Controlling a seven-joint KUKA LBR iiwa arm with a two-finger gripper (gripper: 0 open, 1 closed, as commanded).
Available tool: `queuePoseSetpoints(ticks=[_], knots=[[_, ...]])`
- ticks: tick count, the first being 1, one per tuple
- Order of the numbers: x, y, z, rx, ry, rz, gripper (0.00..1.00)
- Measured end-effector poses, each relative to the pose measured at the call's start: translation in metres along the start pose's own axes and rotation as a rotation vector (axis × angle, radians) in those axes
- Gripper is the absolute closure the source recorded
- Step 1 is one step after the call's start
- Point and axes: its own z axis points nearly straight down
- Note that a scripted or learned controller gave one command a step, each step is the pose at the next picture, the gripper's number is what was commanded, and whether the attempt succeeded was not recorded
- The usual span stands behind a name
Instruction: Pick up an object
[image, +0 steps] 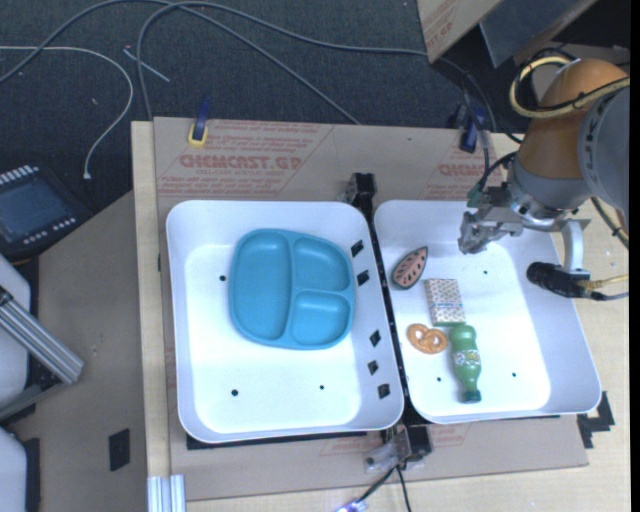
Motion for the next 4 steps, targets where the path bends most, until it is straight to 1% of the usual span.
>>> queuePoseSetpoints(ticks=[1,2,3,4], knots=[[0.009,0.005,-0.05,-0.003,0.0,-0.001,1.0],[0.009,0.006,-0.081,-0.001,0.0,0.0,1.0],[0.053,-0.006,-0.079,0.007,0.003,-0.003,1.0],[0.098,-0.009,-0.085,0.006,0.004,-0.004,1.0]])
